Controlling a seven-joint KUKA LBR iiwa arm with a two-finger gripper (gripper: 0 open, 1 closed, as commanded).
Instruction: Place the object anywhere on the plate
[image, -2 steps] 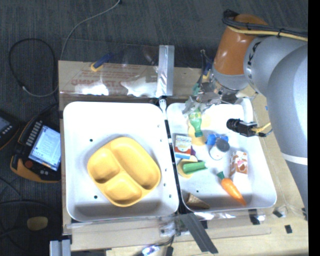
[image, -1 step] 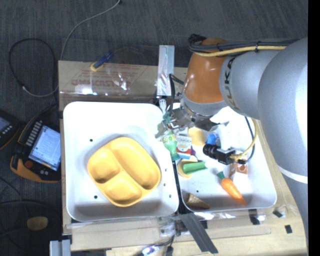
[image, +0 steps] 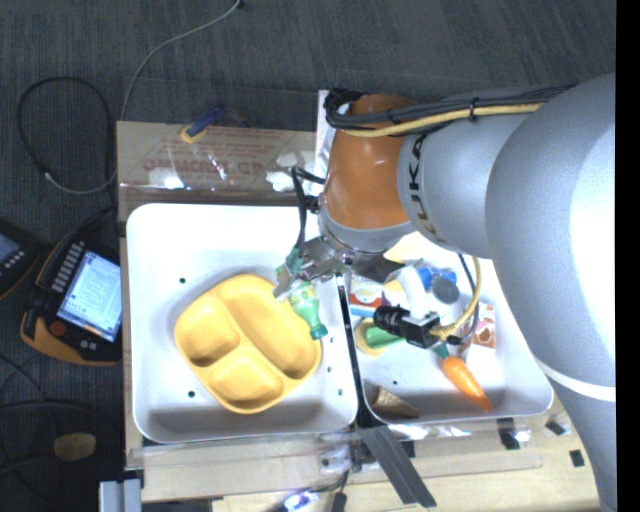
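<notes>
Tool (image: 300, 268) fingers, as we see them, clamp a slim green translucent plastic object (image: 310, 312) hanging over the right rim of the glossy yellow three-compartment plate (image: 245, 345) in the smooth white left bin (image: 160, 240).

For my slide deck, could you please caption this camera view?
Gripper holding a green object over the yellow plate's edge in the left bin.

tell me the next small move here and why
Probably a short shift left over the plate, then release. The gripper sits at the plate's right rim with a green object hanging from it, and that object lies along the rim near the bin divider rather than over a compartment. Moving inward first should let it land on the plate and not slide off the edge.
</notes>
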